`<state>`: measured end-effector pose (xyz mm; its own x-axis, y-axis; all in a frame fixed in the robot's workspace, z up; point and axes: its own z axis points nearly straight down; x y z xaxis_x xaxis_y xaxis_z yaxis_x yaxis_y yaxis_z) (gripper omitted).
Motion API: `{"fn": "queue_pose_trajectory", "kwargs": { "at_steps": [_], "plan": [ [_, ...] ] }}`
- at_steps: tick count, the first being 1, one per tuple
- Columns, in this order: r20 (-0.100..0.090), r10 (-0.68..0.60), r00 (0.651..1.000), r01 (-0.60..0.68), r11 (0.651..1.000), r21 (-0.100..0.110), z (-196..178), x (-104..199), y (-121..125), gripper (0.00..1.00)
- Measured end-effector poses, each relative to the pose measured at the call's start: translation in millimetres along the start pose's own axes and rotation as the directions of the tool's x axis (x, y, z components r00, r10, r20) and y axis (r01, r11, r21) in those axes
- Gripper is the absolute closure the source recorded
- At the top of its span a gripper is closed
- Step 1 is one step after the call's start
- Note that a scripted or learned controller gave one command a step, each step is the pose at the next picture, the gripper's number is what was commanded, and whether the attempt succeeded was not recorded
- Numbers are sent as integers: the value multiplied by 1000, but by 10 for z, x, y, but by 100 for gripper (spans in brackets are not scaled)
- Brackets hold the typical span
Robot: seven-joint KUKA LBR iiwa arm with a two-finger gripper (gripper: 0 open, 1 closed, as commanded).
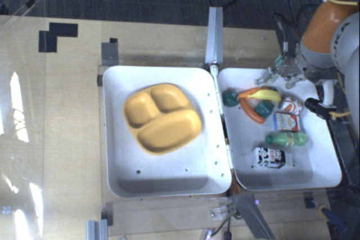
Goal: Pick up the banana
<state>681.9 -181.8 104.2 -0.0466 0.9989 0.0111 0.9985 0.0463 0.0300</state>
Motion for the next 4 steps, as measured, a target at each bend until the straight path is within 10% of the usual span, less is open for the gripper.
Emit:
{"fn": "queue_pose_trajectory", "kwargs": {
  "at_steps": [1,2,3,4],
  "plan": [
    [15,114,993,-114,993,19,150,12,-103,0],
    [17,108,994,-108,994,11,17,26,-70,100],
    [12,-49,999,49,999,21,153,81,-116,100],
    [12,-49,999,49,999,21,153,80,-116,0]
  ]
}}
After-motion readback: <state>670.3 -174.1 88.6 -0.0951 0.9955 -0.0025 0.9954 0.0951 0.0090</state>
